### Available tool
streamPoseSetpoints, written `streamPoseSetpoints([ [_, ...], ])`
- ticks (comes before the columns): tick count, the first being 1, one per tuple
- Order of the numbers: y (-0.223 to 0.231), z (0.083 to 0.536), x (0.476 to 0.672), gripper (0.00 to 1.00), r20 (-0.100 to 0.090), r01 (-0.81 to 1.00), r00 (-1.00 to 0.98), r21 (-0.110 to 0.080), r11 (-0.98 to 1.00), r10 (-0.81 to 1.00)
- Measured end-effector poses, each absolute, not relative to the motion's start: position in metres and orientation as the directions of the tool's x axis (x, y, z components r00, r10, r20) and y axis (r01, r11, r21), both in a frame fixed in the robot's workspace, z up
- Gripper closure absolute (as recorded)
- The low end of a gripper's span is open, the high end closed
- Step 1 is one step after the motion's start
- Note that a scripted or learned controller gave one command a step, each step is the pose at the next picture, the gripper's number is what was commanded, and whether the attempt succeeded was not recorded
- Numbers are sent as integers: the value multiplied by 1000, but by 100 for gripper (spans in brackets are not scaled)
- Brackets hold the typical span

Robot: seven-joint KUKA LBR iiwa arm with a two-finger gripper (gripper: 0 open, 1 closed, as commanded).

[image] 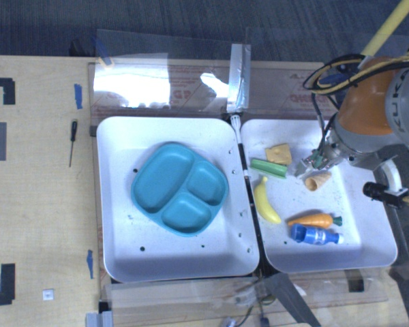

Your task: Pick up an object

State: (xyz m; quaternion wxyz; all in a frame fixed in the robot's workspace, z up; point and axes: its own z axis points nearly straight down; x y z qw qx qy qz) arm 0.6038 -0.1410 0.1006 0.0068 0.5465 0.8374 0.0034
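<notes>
Arm [378,111]: reaches in from the right over the right bin [368,251].
Gripper [318,161]: low in the right bin; finger state cannot be told.
Tan piece [318,180]: just below the gripper, possibly touching.
Other right-bin contents: cheese wedge [280,154], green stick [268,167], banana [266,202], carrot [315,219], blue bottle [315,236].
Left bin [116,244]: blue divided plate [180,189].

— How many bins have I got under me?

— Two white ones, the left bin [116,251] and the right bin [375,247].

— And in the left?

— One blue divided plate [180,189] (three compartments).

— The right one looks busier from my wrist.

— Six items: one banana [266,203], one carrot [313,219], one blue bottle [313,236], one green stick [268,167], one yellow wedge [280,154], one tan cone-like piece [318,180].

— Anything on the bench?

— One screwdriver [73,142].
</notes>
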Motion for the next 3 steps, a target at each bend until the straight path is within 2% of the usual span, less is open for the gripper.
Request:
streamPoseSetpoints([
  [1, -38, 193, 561, 100, -1, 939, -345, 12, 345, 939],
  [2, -43, 188, 558, 0, -1, 942, -337, 1, 337, 942],
  [3, -33, 184, 563, 0, -1, 994, -111, 1, 111, 994],
])
